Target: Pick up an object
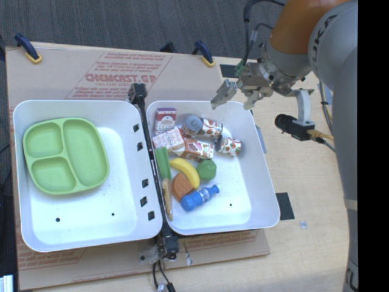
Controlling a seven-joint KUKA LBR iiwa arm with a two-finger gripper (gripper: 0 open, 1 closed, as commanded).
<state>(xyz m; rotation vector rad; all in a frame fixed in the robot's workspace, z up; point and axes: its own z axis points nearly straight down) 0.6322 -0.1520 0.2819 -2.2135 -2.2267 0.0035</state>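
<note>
End effector [236, 96] spread, bare, above right bin's [258, 187] far rim; banana [186, 170], blue bottle [198, 198] below.

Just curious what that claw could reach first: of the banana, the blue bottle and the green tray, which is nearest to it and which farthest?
From the gripper, above the right bin's far edge:
1. Banana, middle of the right bin.
2. Blue bottle, just past it, toward the near edge.
3. Green tray, over in the left bin.
</note>
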